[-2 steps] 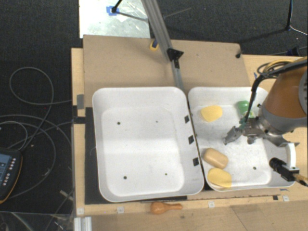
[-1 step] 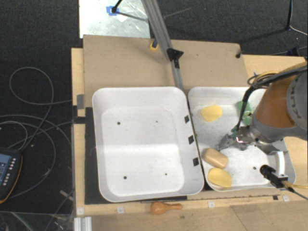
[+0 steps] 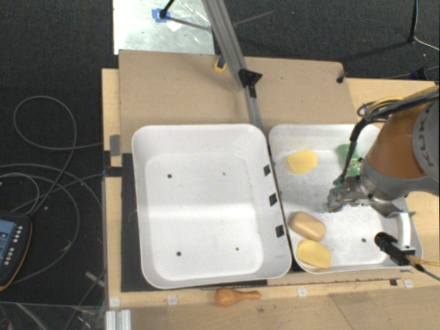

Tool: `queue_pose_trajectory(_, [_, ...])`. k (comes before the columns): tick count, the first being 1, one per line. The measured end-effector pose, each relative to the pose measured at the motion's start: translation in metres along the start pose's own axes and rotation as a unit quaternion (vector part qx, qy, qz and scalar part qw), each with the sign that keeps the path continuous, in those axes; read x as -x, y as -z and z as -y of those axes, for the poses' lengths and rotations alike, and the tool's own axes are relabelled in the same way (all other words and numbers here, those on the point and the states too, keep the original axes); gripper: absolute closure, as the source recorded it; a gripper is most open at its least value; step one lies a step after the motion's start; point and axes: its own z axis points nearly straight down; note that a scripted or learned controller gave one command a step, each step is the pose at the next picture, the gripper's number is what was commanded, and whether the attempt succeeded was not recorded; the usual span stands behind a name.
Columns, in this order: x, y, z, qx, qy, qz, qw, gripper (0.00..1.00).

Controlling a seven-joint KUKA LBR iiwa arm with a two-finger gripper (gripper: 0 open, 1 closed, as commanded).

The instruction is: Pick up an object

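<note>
The right bin [image 3: 289,143] holds a pale yellow piece [image 3: 302,161] near its back, a tan bread-like roll [image 3: 307,225] toward the front, and a yellow piece [image 3: 314,254] at the front rim. A green object [image 3: 346,155] peeks out beside the arm. My gripper [image 3: 335,201] hangs low over the middle of the right bin, just right of and behind the tan roll. The wrist hides most of the fingers, and nothing shows between them.
The left bin [image 3: 206,205] sits beside the right one. An orange-brown pear-shaped object [image 3: 236,295] lies on the bench in front of the bins. A metal pole [image 3: 230,47] slants across the back. Cables lie on the floor at left.
</note>
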Motion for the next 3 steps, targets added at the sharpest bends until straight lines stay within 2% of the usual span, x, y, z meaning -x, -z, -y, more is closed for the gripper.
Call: queue_pose_trajectory(3, [-0.012,0.157,0.001,0.003,0.003,0.001,1.0,1.0])
